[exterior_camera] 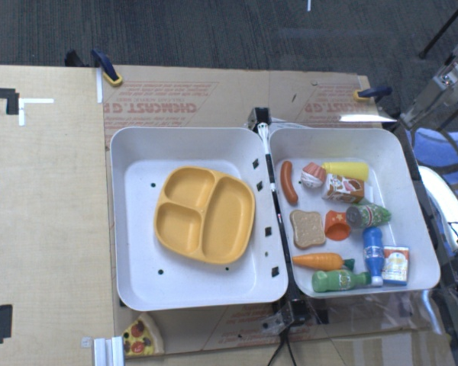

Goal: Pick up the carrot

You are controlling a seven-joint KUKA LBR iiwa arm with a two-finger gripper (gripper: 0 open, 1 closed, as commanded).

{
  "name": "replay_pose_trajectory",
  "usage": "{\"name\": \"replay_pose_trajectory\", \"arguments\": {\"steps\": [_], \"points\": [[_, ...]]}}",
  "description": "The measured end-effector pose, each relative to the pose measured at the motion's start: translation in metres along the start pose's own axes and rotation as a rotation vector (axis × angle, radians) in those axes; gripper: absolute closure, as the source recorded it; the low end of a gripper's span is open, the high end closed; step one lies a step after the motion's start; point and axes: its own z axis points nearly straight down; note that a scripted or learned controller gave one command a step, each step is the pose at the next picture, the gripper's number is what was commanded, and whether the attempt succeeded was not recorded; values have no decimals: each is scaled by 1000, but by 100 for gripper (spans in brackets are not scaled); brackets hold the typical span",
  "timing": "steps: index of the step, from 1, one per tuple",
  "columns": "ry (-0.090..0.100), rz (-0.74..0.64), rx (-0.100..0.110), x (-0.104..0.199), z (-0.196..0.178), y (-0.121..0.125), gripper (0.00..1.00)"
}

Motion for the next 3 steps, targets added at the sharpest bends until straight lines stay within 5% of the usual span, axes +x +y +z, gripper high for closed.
{"name": "replay_pose_trajectory", "arguments": {"steps": [1, 2, 3], "points": [[-7, -5, -6, -1, -9, 3, 100], [-7, -3, -6, -2, -9, 3, 0], [-14, -7, -12, -3, -17, 7, 100]]}}
